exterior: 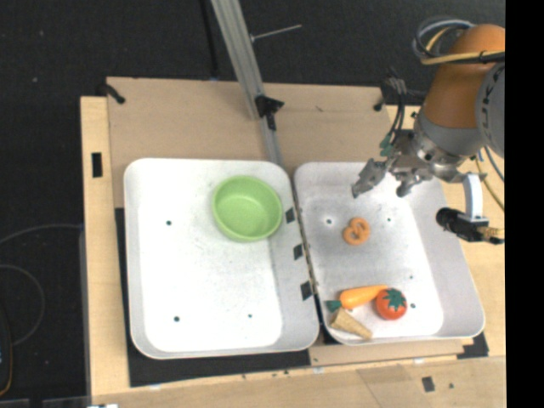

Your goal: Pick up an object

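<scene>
Your jaws stand spread apart with nothing between them, the gripper hanging over the far part of the right bin. Just below the jaws and toward you, the small orange pretzel lies on the bin floor, apart from both fingers. Farther toward the near edge of that bin you see the carrot, with the red tomato just beside it and the cone-shaped wedge tucked in the corner. Well to the left of the jaws, past the divide, the green bowl sits upright in the left bin. Both bins rest on the tabletop.
</scene>
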Available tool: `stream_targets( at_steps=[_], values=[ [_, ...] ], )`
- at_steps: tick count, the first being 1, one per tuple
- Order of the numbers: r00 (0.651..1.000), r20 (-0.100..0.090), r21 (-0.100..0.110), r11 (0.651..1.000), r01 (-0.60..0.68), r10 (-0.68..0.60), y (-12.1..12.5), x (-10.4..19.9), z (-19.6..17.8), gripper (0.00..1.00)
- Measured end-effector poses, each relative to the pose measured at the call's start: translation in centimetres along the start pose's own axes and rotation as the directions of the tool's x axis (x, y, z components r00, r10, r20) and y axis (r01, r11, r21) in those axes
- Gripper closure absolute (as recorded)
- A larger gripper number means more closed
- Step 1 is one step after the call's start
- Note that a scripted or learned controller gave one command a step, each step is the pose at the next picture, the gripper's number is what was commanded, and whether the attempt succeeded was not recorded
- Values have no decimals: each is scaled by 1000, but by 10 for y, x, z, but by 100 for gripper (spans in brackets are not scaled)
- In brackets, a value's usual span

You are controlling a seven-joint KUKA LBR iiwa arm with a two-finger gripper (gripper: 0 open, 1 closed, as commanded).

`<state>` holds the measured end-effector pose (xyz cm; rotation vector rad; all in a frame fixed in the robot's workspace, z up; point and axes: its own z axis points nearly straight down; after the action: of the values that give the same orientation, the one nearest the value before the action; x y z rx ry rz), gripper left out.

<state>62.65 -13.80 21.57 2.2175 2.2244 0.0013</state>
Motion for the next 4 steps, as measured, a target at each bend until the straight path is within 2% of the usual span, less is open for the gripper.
stream_targets(
  at_steps=[1, 3, 4],
  values=[
    [1000, 0, 0, 1000, 0, 0, 0, 0, 0, 0],
    [1000, 2, 5, 1000, -6, 6, -2, -1, 114, 0],
    [1000, 2, -3, 1000, -9, 9, 0, -2, 99, 100]
  ],
)
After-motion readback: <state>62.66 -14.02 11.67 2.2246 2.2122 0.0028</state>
